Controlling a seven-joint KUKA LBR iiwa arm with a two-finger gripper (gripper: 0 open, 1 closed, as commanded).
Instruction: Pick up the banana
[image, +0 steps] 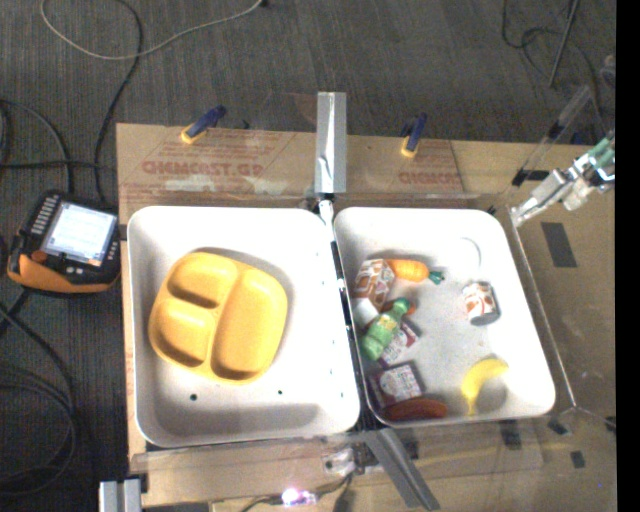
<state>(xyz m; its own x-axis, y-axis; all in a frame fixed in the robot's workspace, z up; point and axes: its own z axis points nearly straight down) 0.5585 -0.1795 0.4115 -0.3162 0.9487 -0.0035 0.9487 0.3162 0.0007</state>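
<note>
The yellow banana (483, 383) lies in the front right corner of the right bin (452, 224), curved, with one end pointing toward the bin's front wall. Nothing touches it. Bare bin floor lies between it and the nearest items to its left and behind it.
The right bin also holds an orange carrot (408, 269), a green bottle (385, 328), a red-and-white packet (375, 280), a small can (479, 300), a dark red pouch (398, 382) and a red sausage (418, 408). A yellow compartment tray (220, 315) lies in the left bin (150, 400). A pale slanted fixture (562, 185) stands at the far right.
</note>
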